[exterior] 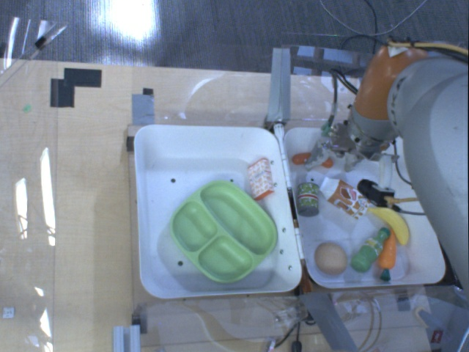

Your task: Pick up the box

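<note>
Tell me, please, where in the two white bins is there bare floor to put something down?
The left white bin has bare floor along its far and left walls, around the green divided plate and small patterned box. The right white bin is crowded; a small patch lies between the can and egg.

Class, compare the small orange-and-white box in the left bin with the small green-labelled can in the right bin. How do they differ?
The small orange-and-white box is flat-sided; the small green-labelled can is round.
The box is pale with orange print; the can is dark with a green label.
The box lies in the left white bin, touching the green divided plate; the can stands in the right white bin, apart from the plate.
Both sit close to the wall between the bins.
</note>
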Action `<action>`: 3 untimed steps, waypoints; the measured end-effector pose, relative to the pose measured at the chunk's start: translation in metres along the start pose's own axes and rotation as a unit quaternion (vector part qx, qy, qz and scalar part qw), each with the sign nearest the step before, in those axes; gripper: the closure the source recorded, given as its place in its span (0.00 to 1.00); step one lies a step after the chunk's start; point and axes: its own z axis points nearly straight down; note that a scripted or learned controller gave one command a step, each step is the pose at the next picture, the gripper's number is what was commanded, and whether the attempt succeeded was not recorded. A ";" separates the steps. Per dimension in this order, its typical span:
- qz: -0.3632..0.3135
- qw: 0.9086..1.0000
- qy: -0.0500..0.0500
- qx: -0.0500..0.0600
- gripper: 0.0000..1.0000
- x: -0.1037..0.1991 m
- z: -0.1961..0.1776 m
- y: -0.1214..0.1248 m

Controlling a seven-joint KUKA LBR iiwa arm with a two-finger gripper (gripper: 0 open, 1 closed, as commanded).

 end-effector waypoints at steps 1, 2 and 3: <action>0.043 0.999 -0.001 -0.005 0.00 0.020 -0.023 0.000; 0.036 0.999 0.000 -0.014 0.00 0.020 -0.002 -0.035; 0.074 0.997 0.001 0.006 0.00 0.005 -0.001 -0.002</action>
